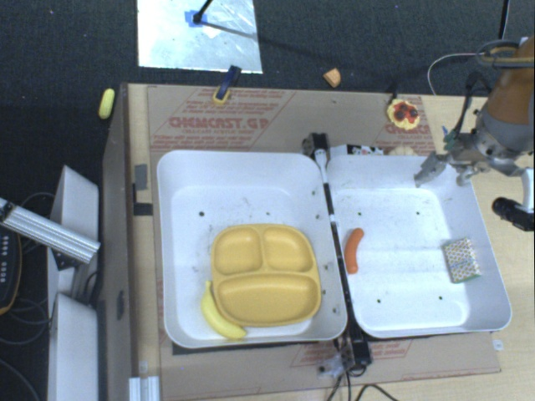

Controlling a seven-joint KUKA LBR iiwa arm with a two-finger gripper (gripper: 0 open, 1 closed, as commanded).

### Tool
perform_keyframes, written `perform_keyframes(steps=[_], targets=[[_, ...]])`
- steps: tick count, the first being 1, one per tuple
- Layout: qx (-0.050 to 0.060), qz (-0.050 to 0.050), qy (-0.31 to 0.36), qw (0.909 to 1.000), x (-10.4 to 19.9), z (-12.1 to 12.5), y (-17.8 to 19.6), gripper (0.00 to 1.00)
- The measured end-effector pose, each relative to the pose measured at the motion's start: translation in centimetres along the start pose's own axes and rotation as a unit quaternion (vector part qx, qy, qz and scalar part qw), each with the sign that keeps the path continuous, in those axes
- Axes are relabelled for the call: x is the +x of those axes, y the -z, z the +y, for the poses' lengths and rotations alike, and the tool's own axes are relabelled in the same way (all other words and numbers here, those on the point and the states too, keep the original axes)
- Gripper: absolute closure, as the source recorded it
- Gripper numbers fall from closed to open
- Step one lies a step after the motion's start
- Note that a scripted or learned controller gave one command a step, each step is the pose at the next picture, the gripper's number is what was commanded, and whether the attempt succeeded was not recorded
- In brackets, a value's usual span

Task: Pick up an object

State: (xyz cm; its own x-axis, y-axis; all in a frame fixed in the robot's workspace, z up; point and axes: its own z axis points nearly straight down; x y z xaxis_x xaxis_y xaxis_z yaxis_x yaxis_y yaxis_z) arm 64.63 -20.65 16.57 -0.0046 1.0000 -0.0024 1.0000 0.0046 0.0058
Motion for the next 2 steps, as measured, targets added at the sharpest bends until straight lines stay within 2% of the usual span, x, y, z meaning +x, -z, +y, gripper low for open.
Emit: perform_keyframes(steps=[1, 2], targets=[[0.003, 0.002, 0.0, 1.0, 10.5, -4.2, -2.7, 0.0], [0.003, 0.001, -0.001, 1.0, 11.9, -5.9, -8.1, 0.0]])
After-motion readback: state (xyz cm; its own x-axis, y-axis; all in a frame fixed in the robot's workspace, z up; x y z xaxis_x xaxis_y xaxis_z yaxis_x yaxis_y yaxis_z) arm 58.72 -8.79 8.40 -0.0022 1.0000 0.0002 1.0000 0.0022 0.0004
